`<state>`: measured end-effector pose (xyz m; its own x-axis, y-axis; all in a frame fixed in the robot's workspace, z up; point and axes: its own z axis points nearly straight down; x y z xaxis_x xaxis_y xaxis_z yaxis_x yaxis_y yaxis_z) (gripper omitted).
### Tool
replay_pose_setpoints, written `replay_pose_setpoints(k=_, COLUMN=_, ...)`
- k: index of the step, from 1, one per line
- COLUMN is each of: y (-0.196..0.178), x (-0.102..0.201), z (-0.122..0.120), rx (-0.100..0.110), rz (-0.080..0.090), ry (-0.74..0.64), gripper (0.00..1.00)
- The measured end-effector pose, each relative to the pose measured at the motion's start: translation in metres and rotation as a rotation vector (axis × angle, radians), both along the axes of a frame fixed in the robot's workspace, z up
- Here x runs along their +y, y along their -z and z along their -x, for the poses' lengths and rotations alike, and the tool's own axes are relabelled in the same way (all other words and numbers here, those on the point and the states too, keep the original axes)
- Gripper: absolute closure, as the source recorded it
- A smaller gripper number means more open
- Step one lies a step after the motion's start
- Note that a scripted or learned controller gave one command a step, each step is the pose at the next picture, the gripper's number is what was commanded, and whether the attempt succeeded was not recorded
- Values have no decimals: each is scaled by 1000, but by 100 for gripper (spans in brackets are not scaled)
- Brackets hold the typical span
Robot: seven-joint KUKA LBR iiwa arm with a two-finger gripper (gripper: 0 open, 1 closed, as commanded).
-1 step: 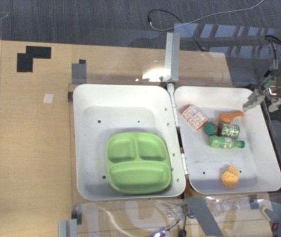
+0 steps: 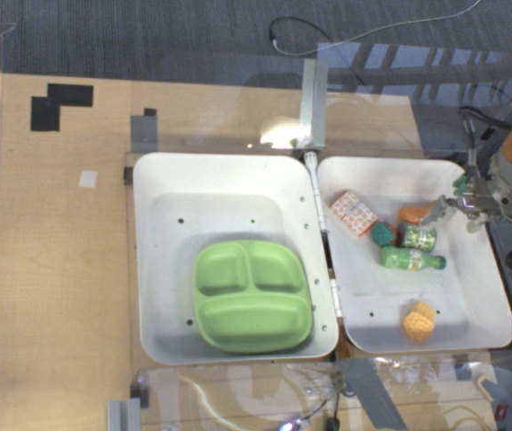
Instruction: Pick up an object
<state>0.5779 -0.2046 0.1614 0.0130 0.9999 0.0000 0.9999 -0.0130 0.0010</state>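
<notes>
Camera view: gripper (image 2: 465,206) at right bin's (image 2: 481,330) right wall; finger state cannot be told, nothing seen held. Nearest target, orange object (image 2: 414,214), lies just to its left, touching green can (image 2: 419,237). Green bottle (image 2: 411,259) below, long axis left-right.

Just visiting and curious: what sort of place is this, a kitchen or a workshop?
Probably a robotics test bench, not a kitchen: two white bins sit on a wooden bench, toy-like items such as a small green bottle lie inside, and cables trail nearby.
</notes>
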Motion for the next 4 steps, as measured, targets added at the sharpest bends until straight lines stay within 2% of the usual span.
replay_pose_setpoints(k=1, y=51, x=19, z=-15, rx=-4, rz=1, ry=-34, gripper=0)
replay_pose_setpoints(k=2, y=72, x=32, z=41, rx=-12, rz=2, ry=-31, gripper=0)
replay_pose_setpoints(k=3, y=61, x=33, z=38, rx=-18, rz=1, ry=-33, gripper=100)
replay_pose_setpoints(k=4, y=-78, x=109, z=11, rx=-4, rz=0, ry=44, gripper=100)
